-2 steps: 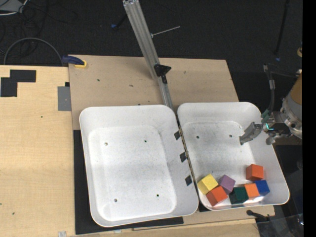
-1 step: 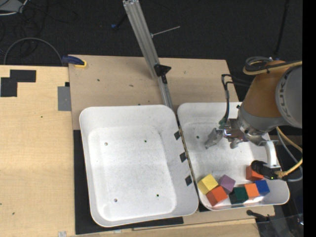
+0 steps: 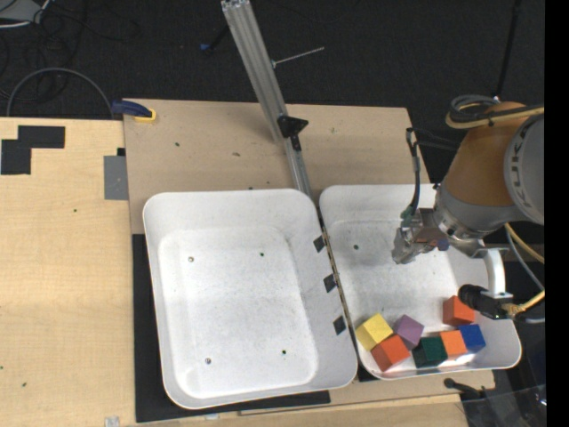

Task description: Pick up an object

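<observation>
Several small blocks lie at the near end of the right bin [image 3: 373, 212]: a yellow block [image 3: 375, 329], a purple block [image 3: 409, 329], a red-orange block [image 3: 390, 352], a green block [image 3: 430, 351], an orange block [image 3: 454, 342], a blue block [image 3: 473, 337] and a red block [image 3: 459, 310]. My gripper [image 3: 406, 247] hangs over the middle of the right bin, well behind the blocks. Nothing shows between its fingers. The grey and orange arm reaches in from the right.
The left bin [image 3: 178, 216] sits beside the right one, with black clips along the shared edge. A slanted aluminium bar [image 3: 262, 74] rises behind the bins. The wooden bench surrounds both bins.
</observation>
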You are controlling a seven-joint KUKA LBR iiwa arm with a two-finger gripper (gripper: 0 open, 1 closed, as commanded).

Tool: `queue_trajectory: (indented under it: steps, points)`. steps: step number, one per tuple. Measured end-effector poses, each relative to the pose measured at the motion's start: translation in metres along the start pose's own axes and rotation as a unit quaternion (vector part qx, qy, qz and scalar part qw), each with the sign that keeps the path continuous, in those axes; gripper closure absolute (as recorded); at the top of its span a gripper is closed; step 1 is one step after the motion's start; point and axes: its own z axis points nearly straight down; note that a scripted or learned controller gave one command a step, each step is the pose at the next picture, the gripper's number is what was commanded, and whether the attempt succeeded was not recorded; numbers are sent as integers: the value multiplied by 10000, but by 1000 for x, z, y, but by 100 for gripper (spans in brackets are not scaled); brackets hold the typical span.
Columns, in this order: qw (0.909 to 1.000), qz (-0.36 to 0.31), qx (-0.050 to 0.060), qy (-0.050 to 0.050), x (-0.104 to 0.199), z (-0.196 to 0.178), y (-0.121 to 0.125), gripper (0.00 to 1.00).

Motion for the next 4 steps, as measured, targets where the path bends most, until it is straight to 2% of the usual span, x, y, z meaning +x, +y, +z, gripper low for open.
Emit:
queue_trajectory:
  steps: [1, 2, 3, 4]
  points:
    - [10000, -38, -30, -6, 21, -40, 3, 100]
    - [10000, -45, -41, -2, 63, -120, 1, 100]
    - [10000, -52, -55, 0, 134, -249, -50, 100]
    - [10000, -28, 39, -9, 137, -160, -83, 100]
